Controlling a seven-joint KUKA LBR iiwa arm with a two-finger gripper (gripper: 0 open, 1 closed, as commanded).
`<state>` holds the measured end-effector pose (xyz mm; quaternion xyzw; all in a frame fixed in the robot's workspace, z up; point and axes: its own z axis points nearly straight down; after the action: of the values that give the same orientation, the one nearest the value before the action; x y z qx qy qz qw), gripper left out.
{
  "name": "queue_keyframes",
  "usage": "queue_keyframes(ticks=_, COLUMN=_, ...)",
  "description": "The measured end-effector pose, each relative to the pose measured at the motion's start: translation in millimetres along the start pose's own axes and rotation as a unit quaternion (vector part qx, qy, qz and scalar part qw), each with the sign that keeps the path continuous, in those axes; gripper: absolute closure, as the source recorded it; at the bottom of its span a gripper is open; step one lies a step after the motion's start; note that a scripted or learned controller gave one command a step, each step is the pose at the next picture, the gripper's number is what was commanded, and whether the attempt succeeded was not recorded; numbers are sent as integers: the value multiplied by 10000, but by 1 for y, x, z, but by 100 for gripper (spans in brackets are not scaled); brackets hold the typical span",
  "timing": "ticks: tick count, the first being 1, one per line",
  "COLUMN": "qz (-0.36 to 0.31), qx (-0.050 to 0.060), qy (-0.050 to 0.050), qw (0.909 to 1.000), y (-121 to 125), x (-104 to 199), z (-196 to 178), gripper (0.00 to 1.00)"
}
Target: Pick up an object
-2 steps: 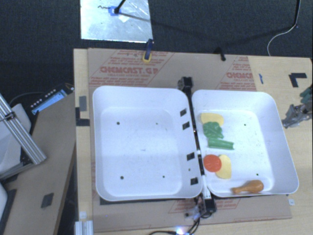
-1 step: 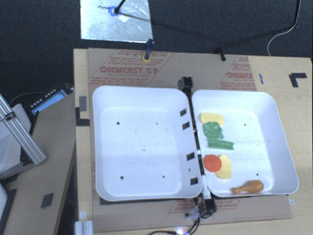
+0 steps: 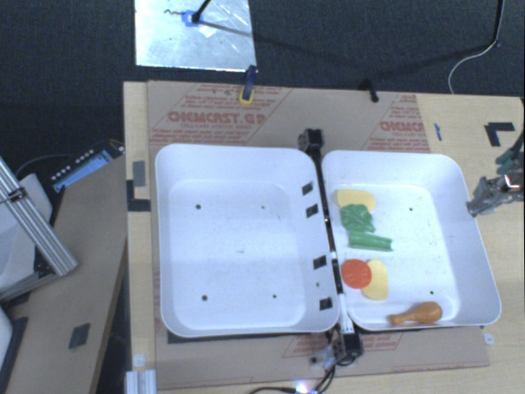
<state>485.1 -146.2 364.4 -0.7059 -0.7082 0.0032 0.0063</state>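
**Gripper at the right edge, objects lying in the right bin**

The gripper [image 3: 490, 194] is seen at the right edge of the view, just outside the right rim of the right bin [image 3: 459, 220]; it is small and partly cut by the picture edge, so I cannot tell if it is apart or together, and nothing is seen inside it.

All the objects lie in the right bin, on its left half (the side close to the divider between the two bins); a pale yellow piece [image 3: 356, 198] is the farthest one, and a green leafy piece [image 3: 358, 217] is touching it on the near side; just nearer lies a green pod shape [image 3: 371, 240], turned across the bin; then comes a red round object [image 3: 356, 273], and a yellow object [image 3: 377, 280] is touching it on the right; a brown drumstick shape [image 3: 417, 313] lies nearest, close to the near rim.

The left bin [image 3: 238, 236] stands beside the right one, touching it along the middle.
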Motion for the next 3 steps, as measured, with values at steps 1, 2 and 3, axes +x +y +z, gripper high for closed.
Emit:
queue_keyframes(ticks=1, qz=-41, qx=-130, qy=-24, qw=9999, y=2, x=59, z=-92, gripper=100)
queue_keyframes(ticks=2, qz=-50, qx=1, qy=-9, qw=10000, y=8, x=165, z=92, gripper=100)
queue_keyframes(ticks=3, qz=-95, qx=-116, qy=22, qw=9999, y=1, x=337, z=-6, gripper=100)
